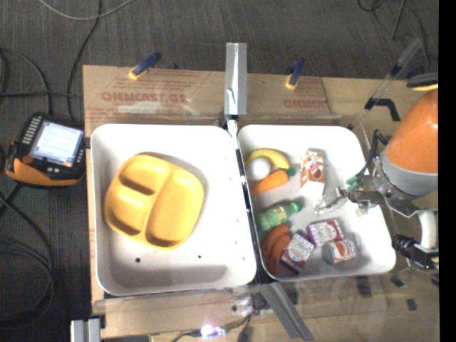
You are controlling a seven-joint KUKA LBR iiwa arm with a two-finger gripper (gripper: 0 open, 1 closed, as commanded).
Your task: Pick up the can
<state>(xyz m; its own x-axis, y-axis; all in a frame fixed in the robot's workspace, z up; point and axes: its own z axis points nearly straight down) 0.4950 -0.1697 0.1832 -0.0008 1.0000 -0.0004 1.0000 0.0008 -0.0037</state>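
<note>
The can [341, 251] is small, with a silver end and a red-orange label. It lies on its side near the front right corner of the right bin [356, 140]. My gripper [328, 197] hangs over the middle right of that bin, a little beyond the can and apart from it. It is open, with nothing between its fingers. The arm's orange band [420, 137] stands at the right edge of the view.
Around the can lie a pink carton [325, 231] and another carton [298, 251]. Further left are a red item [274, 242], a green bottle [278, 214], a carrot [269, 182], a banana [269, 157], an egg [259, 167] and a snack carton [312, 166]. The left bin holds a yellow divided tray [154, 199].
</note>
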